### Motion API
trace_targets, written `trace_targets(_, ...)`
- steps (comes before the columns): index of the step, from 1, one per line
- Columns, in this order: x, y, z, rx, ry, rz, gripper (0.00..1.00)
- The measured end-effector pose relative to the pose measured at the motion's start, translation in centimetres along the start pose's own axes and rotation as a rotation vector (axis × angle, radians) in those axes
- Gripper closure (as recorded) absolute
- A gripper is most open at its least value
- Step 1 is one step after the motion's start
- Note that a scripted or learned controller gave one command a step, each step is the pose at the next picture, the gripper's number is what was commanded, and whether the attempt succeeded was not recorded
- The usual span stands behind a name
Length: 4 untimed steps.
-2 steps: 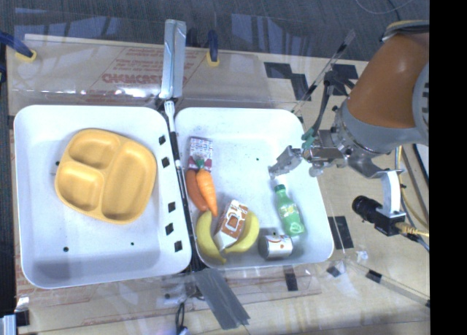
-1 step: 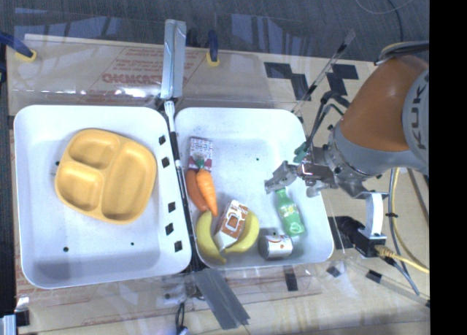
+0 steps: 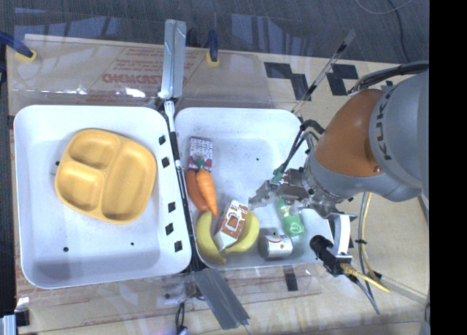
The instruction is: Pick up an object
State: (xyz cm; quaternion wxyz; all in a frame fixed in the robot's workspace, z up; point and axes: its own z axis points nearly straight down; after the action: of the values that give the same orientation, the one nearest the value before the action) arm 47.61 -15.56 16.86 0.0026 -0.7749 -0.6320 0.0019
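The gripper hangs low over the right bin, near its right wall; whether it grips anything cannot be told. Just under it lies a green bottle, with a small can beside it by the near rim. Left of these, a banana curls around a snack packet; a carrot and a carton line the left wall. The bin's far middle lies bare. A yellow divided plate sits in the left bin.
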Motion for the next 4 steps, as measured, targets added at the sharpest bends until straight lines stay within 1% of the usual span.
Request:
trace_targets(1, -4.1, 1.5, -5.1, -0.003, 0.0, -0.092, 0.0)
trace_targets(2, -4.1, 1.5, -5.0, -0.003, 0.0, -0.092, 0.0)
trace_targets(3, -0.9, 0.2, 0.2, -0.002, 0.0, -0.113, 0.0)
trace_targets(4, 2.7, 3.4, -1.1, -0.003, 0.0, -0.216, 0.0)
